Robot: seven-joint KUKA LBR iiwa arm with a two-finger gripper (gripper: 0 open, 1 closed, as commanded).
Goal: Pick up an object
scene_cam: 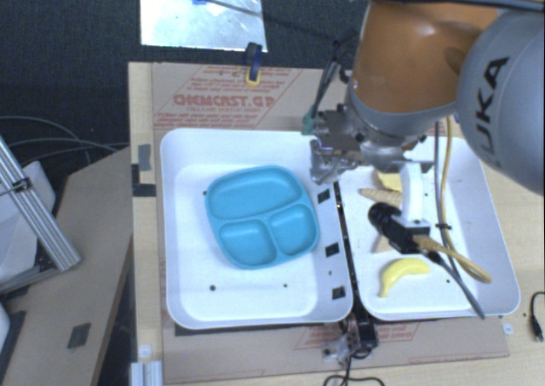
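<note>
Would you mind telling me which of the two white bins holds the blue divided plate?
The left bin holds the blue divided plate; the right bin instead has a yellow banana and other small items.

Red lettering reading "CHEMCAST GP" is showing on the brown protective sheet (pixel 223 96) lying under the bins. Black letters "UKA" are showing on the arm's grey housing (pixel 498 90), partly cut off.
</note>
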